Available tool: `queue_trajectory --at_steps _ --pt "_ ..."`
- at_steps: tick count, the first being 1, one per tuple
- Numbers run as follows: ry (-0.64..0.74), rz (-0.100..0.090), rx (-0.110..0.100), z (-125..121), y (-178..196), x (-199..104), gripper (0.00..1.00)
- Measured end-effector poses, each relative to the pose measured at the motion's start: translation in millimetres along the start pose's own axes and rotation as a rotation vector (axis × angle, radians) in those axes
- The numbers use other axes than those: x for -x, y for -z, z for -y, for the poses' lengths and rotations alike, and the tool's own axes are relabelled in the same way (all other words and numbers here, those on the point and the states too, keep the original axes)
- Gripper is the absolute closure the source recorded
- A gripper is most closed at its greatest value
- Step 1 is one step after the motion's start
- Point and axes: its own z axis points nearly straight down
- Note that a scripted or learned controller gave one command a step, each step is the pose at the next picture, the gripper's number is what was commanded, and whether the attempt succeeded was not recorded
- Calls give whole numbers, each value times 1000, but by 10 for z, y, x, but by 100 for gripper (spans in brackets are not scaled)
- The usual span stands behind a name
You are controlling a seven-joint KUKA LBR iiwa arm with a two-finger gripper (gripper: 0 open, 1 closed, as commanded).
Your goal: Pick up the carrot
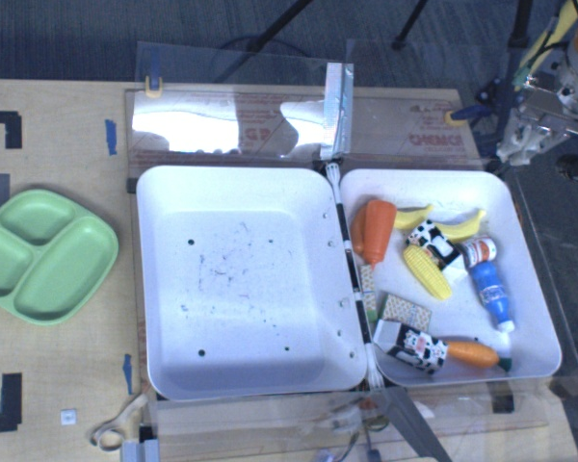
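The carrot (pixel 472 354) is small and orange with a green stub at its right end. It lies flat near the front edge of the right bin (pixel 535 287), touching a black-and-white cow-patterned carton (pixel 409 345) on its left. My gripper (pixel 522 145) hangs beyond the right bin's far right corner, outside the bin and well away from the carrot. Nothing shows in its grasp.
The right bin also holds a fat orange tapered toy (pixel 373 229), a banana (pixel 467 224), corn (pixel 427 270), a blue bottle (pixel 489 294), a small can (pixel 479 251) and a cracker (pixel 401 309). The left bin (pixel 164 200) adjoins it. A green divided plate (pixel 43 255) sits far left.
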Motion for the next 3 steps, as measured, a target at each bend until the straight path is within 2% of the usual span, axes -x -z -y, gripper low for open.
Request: queue_trajectory --at_steps 1,2,3 --pt "74 0 0 20 143 -48 100" --pt "265 0 1 -28 223 64 100" --pt "550 -1 2 -49 293 117 100"
